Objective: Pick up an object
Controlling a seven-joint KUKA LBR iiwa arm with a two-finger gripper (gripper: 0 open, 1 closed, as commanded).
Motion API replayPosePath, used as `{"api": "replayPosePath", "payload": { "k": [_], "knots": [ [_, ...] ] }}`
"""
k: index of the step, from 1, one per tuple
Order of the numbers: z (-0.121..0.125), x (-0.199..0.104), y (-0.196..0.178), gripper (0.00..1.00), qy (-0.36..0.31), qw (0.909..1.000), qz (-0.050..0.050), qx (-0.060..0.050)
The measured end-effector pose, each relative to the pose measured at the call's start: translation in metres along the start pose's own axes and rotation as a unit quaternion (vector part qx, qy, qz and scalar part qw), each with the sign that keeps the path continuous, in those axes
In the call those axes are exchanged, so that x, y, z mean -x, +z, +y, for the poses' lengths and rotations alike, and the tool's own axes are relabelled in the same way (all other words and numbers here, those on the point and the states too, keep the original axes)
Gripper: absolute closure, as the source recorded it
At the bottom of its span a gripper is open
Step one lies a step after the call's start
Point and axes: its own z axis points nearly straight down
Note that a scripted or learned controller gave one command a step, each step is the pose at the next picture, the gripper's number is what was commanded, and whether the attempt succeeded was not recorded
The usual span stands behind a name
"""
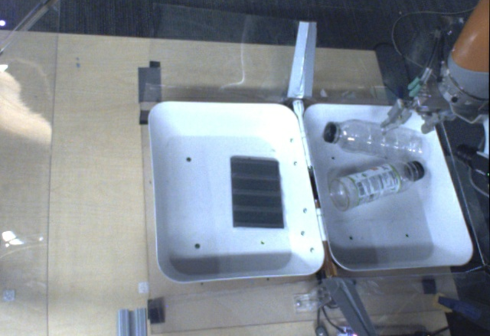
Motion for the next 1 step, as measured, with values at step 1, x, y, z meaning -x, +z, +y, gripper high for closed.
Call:
{"api": "replayPosePath", "payload": {
  "k": [1],
  "knots": [
    [-0.0019,0.0212,0.0877,0.0,-0.043,0.999,-0.002,0.012]
  ]
}}
